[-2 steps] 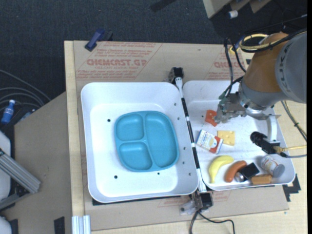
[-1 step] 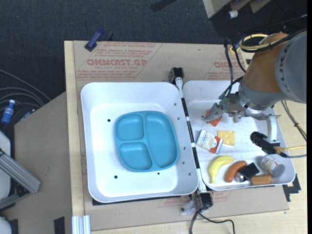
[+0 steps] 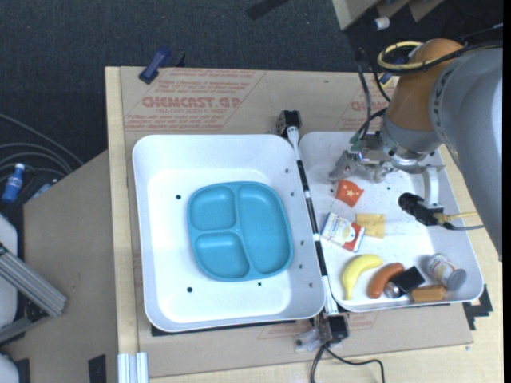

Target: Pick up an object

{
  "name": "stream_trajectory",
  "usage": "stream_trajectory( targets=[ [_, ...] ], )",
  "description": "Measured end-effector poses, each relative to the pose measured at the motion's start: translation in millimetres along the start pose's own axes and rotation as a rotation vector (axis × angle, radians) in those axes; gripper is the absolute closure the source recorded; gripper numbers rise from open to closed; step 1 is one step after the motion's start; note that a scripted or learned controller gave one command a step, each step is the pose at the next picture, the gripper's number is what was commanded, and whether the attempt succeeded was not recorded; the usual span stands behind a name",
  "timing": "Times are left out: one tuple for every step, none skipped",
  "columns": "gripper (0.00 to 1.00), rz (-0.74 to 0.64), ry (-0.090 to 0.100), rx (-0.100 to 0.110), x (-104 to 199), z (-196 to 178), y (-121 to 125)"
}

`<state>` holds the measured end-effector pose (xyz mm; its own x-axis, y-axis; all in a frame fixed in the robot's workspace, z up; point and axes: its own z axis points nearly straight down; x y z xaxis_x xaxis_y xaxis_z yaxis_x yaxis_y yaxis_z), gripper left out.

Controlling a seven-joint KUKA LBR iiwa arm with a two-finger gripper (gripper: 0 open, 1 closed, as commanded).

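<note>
Gripper: the gripper (image 3: 361, 163) hangs over the top part of the right bin (image 3: 409, 244), on the end of the grey arm (image 3: 475, 110) that comes in from the right; I can't tell if it is open or closed, and I see nothing held in it
Red packet: a small red packet (image 3: 349, 191) with a yellow mark lies on the bin floor just below the gripper
Which way it points: the red packet is nearly square, so it has no clear long side; it sits turned like a diamond, one corner toward the gripper
Right bin: it holds many small things, all nearer the front than the red packet
Middle of right bin: a white and red packet (image 3: 342, 231) lies by the left wall, and a pale yellow block (image 3: 370, 224) sits right beside it
Front of right bin: a yellow banana (image 3: 359, 271) and an orange sausage (image 3: 385, 277) lie side by side, both slanting from low left to high right
Front right corner: a black block (image 3: 410, 278) touches the sausage, a small brown stick (image 3: 428, 294) lies flat below it, and a silver can (image 3: 445, 270) lies on its side near the right wall
Left bin: the left bin (image 3: 160, 206) holds one blue plate (image 3: 239, 230) with three parts, lying flat in the middle
Bench: both bins sit close together on the brown bench (image 3: 239, 94)
</note>
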<state>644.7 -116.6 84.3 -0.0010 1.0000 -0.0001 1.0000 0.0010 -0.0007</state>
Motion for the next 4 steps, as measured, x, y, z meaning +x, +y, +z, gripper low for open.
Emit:
stream_trajectory(
  targets=[
    [1.0, -0.001, -0.001, -0.003, 0.3, -11.1, 1.0],
    [0.0, -0.001, -0.001, -0.002, 0.4, -10.9, 0.8],
    [0.0, 0.001, 0.001, 0.002, 16.0, 0.3, -85.0],
    [1.0, 0.003, 0.001, 0.0, 16.1, -10.0, -84.3]
  ],
)
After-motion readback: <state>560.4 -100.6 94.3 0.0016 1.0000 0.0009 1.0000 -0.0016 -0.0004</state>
